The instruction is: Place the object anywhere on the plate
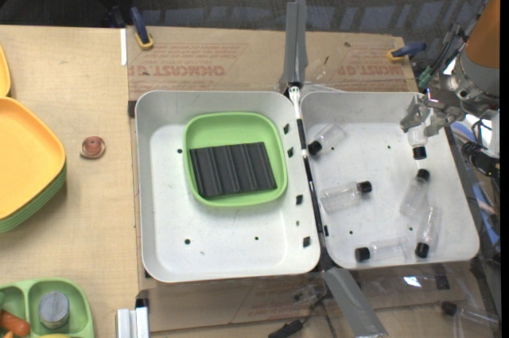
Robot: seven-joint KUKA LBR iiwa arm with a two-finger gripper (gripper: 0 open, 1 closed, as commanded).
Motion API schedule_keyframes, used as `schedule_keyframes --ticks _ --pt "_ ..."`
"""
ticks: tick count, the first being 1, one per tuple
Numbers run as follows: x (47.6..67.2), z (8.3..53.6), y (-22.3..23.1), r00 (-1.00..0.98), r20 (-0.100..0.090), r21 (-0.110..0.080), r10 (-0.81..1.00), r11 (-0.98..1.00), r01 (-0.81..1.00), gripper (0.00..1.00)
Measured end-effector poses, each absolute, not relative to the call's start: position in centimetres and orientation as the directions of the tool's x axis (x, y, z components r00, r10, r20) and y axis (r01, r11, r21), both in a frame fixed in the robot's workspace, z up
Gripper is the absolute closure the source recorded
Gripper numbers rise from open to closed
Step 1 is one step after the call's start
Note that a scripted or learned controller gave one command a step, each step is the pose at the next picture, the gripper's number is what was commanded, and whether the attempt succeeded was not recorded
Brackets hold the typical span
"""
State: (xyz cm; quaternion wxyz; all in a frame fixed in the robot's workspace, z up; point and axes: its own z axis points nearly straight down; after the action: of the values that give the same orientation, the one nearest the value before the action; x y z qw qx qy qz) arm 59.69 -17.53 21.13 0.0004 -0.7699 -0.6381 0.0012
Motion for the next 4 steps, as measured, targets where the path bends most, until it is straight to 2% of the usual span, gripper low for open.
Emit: schedule_keyframes --ticks 1,2,3,4 --pt "57.2 17.8 -15.9 0.099 0.0 -0.003 0.995 -0.099 0.995 1.0" --pt "57.3 17.8 -16.0 0.099 -0.001 -0.003 0.995 -0.099 0.995 0.0" --pt "52.5 17.7 -16.5 0.171 0.0 -0.003 0.985 -0.171 0.985 0.0" --pt "47.7 16.5 -20.7 0.349 0.0 -0.004 0.937 -0.349 0.937 0.0"
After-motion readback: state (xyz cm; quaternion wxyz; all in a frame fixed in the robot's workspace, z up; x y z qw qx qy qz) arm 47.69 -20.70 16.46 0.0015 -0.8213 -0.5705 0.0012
